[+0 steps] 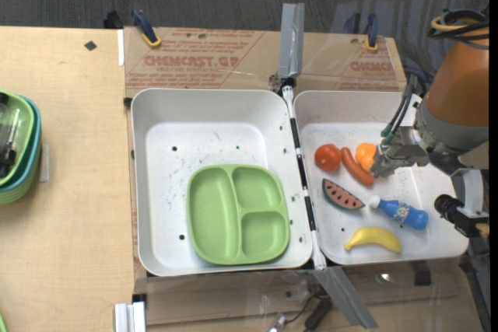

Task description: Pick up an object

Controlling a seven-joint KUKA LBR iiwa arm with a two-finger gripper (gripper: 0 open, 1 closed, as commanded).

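Several toy foods lie in the right bin: a red tomato, an orange-red sausage, an orange piece, a watermelon slice, a yellow banana and a small blue-and-white bottle. My gripper hangs low over the bin, right beside the orange piece and the sausage's right end. Whether anything sits between its fingers cannot be made out.
The left bin holds a green divided plate. A stack of green containers stands at the bench's far left. Cardboard and blue clamps line the back edge. A metal divider rises between the bins.
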